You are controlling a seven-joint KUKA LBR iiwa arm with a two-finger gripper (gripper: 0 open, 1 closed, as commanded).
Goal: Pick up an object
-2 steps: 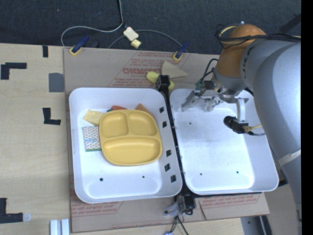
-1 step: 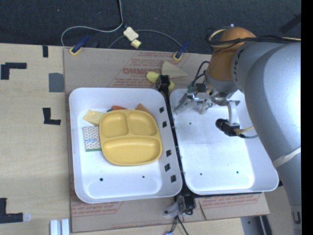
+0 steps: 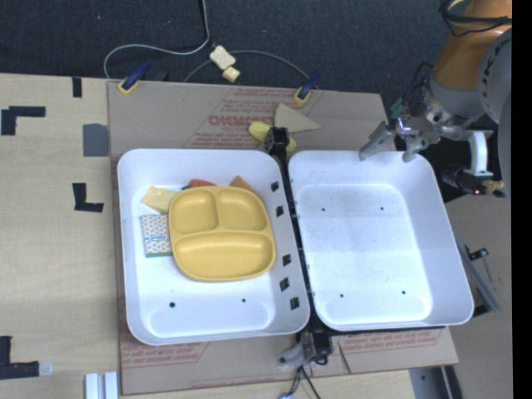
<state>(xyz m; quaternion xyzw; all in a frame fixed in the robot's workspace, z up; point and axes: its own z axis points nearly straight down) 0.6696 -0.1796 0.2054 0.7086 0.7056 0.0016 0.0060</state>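
Yellow divided plate hiding most of small items beneath in left bin, fingers spread, holding nothing

Light wood desk carries brown cardboard sheet; two white bins side by side on cardboard: left bin, right bin.

This place is a robot laboratory or test cell. A cardboard sheet is fixed with clamps on a bench, black tape marks are on the wood, and loose cables lie over a dark carpet.
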